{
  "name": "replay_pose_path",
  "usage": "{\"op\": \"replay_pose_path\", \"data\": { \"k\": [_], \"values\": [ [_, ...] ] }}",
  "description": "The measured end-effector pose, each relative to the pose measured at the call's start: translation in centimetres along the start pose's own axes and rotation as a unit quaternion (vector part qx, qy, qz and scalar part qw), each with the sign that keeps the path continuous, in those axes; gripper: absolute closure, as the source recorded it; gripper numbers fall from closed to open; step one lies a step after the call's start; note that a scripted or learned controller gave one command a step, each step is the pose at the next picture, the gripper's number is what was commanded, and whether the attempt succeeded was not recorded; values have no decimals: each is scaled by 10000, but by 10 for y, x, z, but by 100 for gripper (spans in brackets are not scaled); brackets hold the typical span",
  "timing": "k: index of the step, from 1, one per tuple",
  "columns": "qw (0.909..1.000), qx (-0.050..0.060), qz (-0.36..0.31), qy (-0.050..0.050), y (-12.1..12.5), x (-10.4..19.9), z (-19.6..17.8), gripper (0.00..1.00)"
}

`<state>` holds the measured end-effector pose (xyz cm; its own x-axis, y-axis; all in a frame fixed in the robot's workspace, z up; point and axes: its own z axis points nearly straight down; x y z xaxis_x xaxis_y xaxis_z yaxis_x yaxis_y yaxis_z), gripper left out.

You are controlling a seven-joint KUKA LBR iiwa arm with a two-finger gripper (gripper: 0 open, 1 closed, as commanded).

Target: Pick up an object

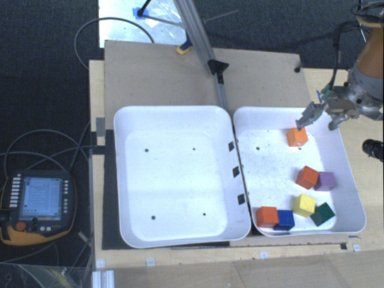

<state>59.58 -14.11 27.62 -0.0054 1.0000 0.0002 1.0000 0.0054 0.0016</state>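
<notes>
The right bin holds several small blocks. An orange block lies near its far side. Nearer the front are a red-orange block, a purple block, a yellow block, a green block, a blue block and another orange block. My gripper hangs open over the bin's far right part. Its left finger ends just above the far orange block, and the other finger stands well to the right. Nothing sits between them.
The left bin lies beside the right one, joined by black clips. A slanted grey pole crosses the bench behind the bins. A teach pendant lies on the floor at the left.
</notes>
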Motion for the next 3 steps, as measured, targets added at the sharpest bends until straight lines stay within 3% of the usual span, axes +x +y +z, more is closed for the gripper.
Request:
{"op": "replay_pose_path", "data": {
  "k": [1,3],
  "values": [
    [10000,-1,2,1,0,0,0,0],
    [10000,28,18,4,-4,-1,124,0]
  ]
}}
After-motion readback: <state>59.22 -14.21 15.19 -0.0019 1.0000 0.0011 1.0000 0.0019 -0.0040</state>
